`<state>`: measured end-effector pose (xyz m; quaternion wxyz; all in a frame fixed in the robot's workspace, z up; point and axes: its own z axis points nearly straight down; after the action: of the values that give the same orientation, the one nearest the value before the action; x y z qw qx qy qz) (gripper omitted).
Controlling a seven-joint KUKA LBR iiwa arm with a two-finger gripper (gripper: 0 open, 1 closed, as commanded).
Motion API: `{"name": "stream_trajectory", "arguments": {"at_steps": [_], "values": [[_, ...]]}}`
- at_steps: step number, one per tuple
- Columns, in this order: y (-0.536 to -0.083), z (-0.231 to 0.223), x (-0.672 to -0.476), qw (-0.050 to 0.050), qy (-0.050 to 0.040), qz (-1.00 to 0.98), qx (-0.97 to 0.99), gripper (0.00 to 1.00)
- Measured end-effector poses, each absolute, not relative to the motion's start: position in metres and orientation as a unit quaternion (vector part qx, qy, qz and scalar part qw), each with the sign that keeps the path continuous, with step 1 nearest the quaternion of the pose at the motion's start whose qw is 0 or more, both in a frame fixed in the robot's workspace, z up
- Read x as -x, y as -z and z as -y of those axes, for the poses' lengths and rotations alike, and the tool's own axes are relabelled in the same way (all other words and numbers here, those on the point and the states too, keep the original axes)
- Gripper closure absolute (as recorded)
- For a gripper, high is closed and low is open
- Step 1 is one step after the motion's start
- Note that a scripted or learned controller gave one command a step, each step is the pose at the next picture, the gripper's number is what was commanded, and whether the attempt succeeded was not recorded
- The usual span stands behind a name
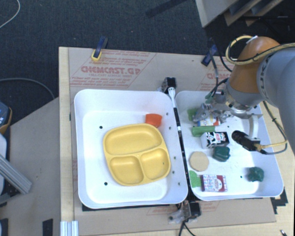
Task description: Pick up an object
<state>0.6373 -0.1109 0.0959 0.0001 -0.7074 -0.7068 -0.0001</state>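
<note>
I see gripper (209,112) low in right bin (268,184) | finger state: can't tell | cow-print carton (215,138) just below it | green pepper (221,152) further below

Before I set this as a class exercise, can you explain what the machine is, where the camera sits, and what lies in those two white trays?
One camera looks down at a slant on a bench. The grey arm with an orange band is a robot; its tool hangs low over the right bin. That bin holds small things: a tan disc, a green pepper-like toy, a red-and-white packet, a dark green lump. The left bin holds a yellow divided plate and an orange block. Whether the tool holds anything is unclear.
</note>
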Motion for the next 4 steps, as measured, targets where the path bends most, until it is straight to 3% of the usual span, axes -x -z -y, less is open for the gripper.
{"name": "stream_trajectory", "arguments": {"at_steps": [2,3,4], "values": [[-0.220,0.115,-0.641,-0.004,0.0022,0.707,0.707,1.00],[-0.226,0.115,-0.641,-0.002,0.0009,0.707,0.707,1.00],[-0.215,0.059,-0.632,0.002,0.0001,0.709,0.705,1.00]]}}
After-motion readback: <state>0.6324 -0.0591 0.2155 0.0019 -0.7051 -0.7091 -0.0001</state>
